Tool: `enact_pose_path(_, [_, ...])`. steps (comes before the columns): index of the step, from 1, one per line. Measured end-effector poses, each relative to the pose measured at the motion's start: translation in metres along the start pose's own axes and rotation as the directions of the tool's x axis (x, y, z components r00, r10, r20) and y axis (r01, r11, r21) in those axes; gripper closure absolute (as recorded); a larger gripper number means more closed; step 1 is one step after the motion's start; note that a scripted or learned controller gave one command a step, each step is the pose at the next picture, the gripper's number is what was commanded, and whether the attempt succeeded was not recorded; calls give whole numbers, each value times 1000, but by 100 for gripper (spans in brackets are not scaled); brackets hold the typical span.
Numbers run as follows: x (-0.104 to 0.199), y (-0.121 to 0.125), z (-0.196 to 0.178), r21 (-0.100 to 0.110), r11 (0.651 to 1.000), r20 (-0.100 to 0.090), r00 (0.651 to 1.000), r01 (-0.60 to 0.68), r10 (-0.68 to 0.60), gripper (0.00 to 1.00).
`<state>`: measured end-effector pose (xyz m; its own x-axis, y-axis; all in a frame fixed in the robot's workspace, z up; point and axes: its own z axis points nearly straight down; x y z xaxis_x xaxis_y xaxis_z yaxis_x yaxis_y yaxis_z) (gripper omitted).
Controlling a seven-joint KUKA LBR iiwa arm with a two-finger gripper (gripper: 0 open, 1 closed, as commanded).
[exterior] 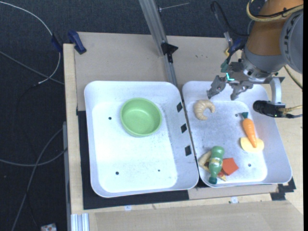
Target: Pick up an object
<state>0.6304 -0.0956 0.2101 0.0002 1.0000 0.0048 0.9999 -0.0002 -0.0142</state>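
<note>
- Honestly, no brand, label or writing on anything I see is clear enough to read.
- Two shallow white bins sit side by side on the bench. The left bin (103, 177) holds a single green bowl (140, 116), upright, toward its upper middle.
- The right bin (274, 172) holds the loose items: a pale tan croissant (204, 109) near its upper left, an orange carrot (249, 128) with a small green top at the right, and a yellow piece (252, 144) touching the carrot's lower end.
- At the right bin's lower left lie a green bottle-like item (215, 160), a red block (229, 166) just beside it, and something pale yellow partly hidden under the green one.
- My gripper (226, 87) hangs over the upper edge of the right bin, its two fingers spread apart and pinching nothing.
- The croissant is the nearest thing to my fingers, just below and to the left of them, curved with its ends pointing down, lying flat on the bin floor and apart from the other items.
</note>
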Motion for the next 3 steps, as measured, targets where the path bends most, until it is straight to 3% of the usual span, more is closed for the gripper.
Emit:
enact_pose_path(1, [0, 2, -4, -7, 1000, 0, 1000, 1, -1, 0])
enact_pose_path(3, [-4, -1, 112, 3, 1000, 0, 1000, -1, 1, 0])
